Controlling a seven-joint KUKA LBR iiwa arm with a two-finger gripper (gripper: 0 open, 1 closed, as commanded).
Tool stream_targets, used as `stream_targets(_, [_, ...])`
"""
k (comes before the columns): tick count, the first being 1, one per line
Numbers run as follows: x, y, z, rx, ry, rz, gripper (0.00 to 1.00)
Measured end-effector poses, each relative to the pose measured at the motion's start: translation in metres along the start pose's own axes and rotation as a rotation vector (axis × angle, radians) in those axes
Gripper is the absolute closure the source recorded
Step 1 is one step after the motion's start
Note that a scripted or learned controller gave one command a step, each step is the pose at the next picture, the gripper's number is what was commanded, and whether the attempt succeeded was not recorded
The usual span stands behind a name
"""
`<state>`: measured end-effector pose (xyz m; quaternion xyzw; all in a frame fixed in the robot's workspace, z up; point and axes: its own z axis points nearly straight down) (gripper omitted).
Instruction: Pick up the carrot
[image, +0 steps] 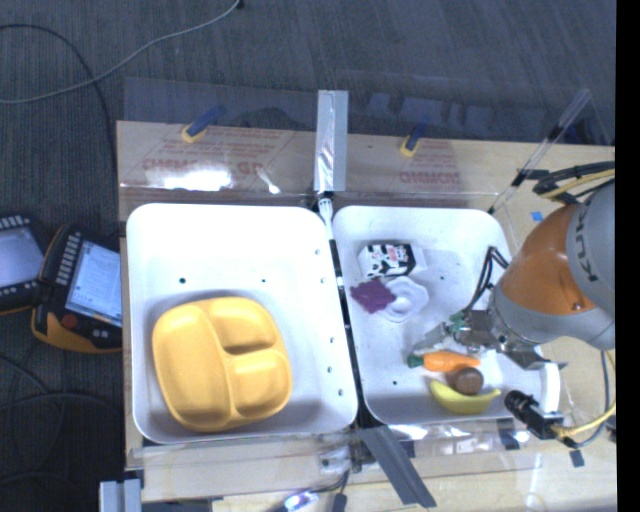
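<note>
The carrot (448, 361) lies just below the gripper (462, 330); I cannot tell how it is set. Light, stiff, smooth: best gripped across its middle.

You look down from one fixed camera above the surface (460, 165), tilted slightly, far enough back to take in both white bins: the left bin (170, 225) and the right bin (455, 225). The arm (560, 275) enters from your right edge.
</note>
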<state>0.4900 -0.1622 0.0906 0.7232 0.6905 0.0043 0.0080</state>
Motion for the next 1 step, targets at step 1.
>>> stream_targets(1, [0.0496,-0.0026,-0.0006,-0.002,-0.004,-0.271,0.00])
